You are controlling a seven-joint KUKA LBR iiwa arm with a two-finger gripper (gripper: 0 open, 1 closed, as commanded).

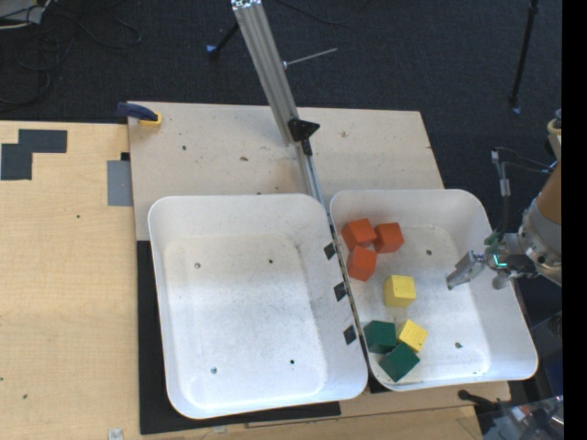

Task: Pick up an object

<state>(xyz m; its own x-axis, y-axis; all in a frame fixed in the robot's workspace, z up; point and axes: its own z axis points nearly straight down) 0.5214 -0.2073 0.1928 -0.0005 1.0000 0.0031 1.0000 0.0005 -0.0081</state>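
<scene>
1. Right of centre in the camera view, the right bin (477, 211) holds three orange cubes (359, 233), two yellow cubes (399, 290) and two green cubes (381, 335).
2. At the right edge the pincer (470, 269) hangs empty; whether it is open I cannot tell.
3. These blocks look light, stiff; grip opposite flat faces.
4. No readable writing.

Even, fairly bright light falls from above. The 2 shallow white plastic bins (243, 319) read nearly overexposed, their floors pale with little texture. Shadows are soft and short beside the small coloured blocks (400, 290). The dark carpeted floor (413, 44) swallows detail. The picture is slightly soft; the grey metal gripper (477, 269) looks perhaps blurred.
</scene>
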